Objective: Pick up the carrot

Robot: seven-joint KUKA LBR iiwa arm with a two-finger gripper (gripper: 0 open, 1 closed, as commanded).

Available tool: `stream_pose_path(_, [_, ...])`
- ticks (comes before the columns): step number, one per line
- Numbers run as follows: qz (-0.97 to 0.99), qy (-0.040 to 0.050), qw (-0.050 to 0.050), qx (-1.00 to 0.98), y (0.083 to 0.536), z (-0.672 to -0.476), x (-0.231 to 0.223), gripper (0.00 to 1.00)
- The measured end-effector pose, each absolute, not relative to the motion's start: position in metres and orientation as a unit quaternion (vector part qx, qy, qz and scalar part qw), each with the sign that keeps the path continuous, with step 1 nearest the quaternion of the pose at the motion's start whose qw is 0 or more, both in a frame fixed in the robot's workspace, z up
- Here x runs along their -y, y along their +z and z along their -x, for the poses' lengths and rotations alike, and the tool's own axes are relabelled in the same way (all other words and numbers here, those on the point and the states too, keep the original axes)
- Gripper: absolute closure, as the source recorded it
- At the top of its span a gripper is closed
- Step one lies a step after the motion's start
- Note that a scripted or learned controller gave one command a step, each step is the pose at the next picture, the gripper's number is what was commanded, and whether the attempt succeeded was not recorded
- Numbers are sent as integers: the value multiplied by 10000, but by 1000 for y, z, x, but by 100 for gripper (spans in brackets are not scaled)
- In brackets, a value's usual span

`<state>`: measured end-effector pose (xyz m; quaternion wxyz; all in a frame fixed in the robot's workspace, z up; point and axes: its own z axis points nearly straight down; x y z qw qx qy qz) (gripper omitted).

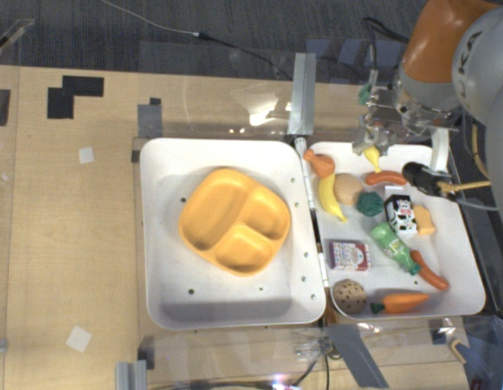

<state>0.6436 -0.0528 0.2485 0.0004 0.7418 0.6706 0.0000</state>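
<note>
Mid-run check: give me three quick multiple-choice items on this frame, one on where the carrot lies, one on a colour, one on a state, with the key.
1. Where does the carrot lie?
A. Near edge of the right bin
B. On the divided plate
C. On the bench outside the bins

2. What colour is the divided plate in the left bin?
A. Green
B. Yellow-orange
C. White

3. Where is the gripper relative to the carrot?
A. Closed around it
B. Touching its tip
C. Over the bin's far edge, apart from it

Key: 1 A, it lies beside the cookie along the near wall. 2 B, its compartments show yellow-orange. 3 C, the toys lie between them.
</note>
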Motion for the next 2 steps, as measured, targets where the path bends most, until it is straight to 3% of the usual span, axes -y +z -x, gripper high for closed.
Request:
stream_pose_path(1, [-8270,9,11,-5622,242,-670,74,100])
stream_pose_path(2, [-8850,10,6,-4657,222,-667,80,100])
